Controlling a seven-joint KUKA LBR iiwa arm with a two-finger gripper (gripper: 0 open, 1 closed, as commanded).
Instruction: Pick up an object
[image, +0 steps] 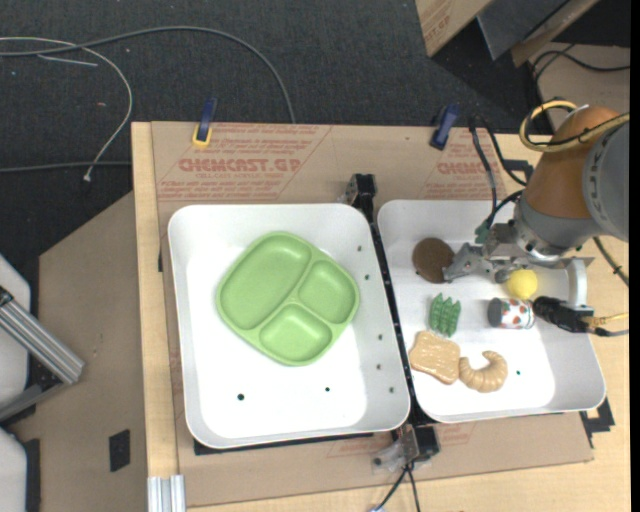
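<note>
Arm (575, 180) reaches down into right bin (580, 385), gripper (500, 262) low beside yellow ball (520, 284), near brown disc (433, 259). Claw opening: cannot tell.

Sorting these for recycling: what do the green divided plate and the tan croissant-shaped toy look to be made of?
The green divided plate looks like moulded plastic with a smooth, semi-matte finish: uniform colour, rounded compartment ridges. The tan croissant-shaped toy is probably plastic or rubber play food: even colouring, soft sheen, moulded segments. Which of the two is unclear.
</note>
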